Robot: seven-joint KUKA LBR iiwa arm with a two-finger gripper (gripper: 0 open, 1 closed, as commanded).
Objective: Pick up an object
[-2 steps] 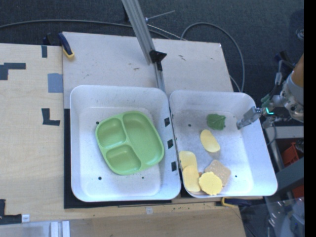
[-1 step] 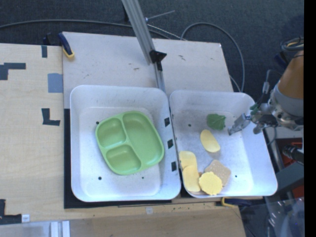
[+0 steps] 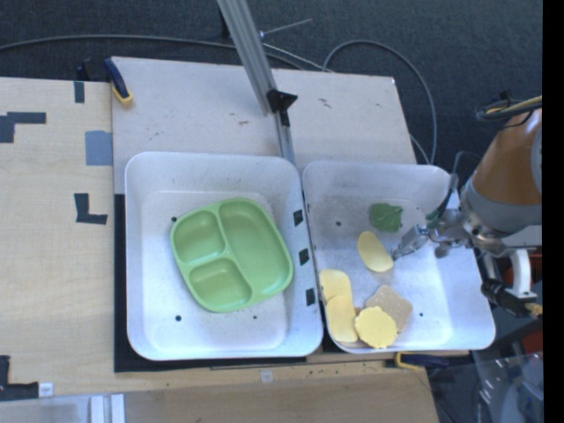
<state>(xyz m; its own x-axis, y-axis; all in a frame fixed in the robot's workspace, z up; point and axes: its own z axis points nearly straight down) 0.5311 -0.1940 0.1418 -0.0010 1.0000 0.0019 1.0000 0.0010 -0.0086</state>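
Yellow oval piece lies mid right bin, just left of the gripper. Its jaws seem slightly apart, holding nothing. Green tray fills the left bin.

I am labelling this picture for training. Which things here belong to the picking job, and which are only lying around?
Belong to the job:
- hand
- yellow oval piece nearest it
- green piece
- yellow pieces
- tan slice
- right bin holding them

Only lying around:
- green divided plate
- left bin
- clamp
- cables
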